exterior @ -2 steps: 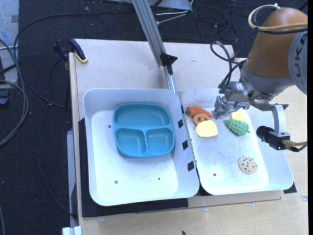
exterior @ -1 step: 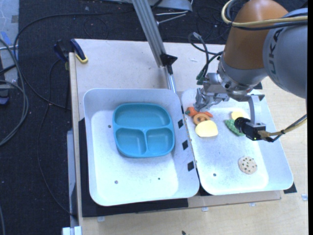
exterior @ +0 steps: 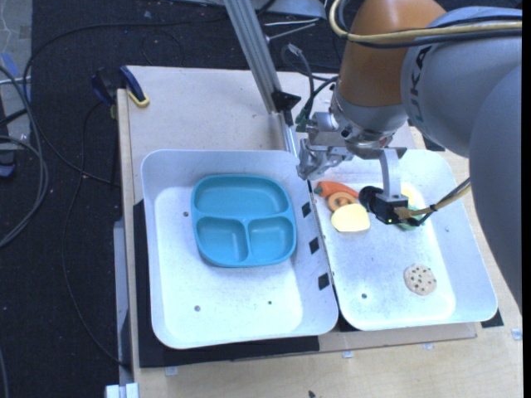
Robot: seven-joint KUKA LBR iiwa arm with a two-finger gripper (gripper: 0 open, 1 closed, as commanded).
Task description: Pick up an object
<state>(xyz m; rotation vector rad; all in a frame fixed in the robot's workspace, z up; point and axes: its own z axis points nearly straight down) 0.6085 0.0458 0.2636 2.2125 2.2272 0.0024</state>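
End effector (exterior: 309, 166) hovers at right bin's (exterior: 465, 305) crowded left rim.

grey arm (exterior: 465, 65) reaching in from the right, orange-banded wrist bent down, gripper (exterior: 309, 166) lowered

plate (exterior: 244, 220): plain turquoise blue;
bins (exterior: 224, 309): white, faintly speckled;
cookie (exterior: 421, 279): tan, dark chips;
carrot (exterior: 338, 191): orange;
apple slice (exterior: 350, 218): pale yellow;
arm (exterior: 465, 65): grey, orange band

Open floor is left around the cookie (exterior: 421, 279) in the right bin (exterior: 465, 305), while its far end is crowded by the arm (exterior: 390, 48), carrot (exterior: 338, 191) and apple slice (exterior: 351, 219).
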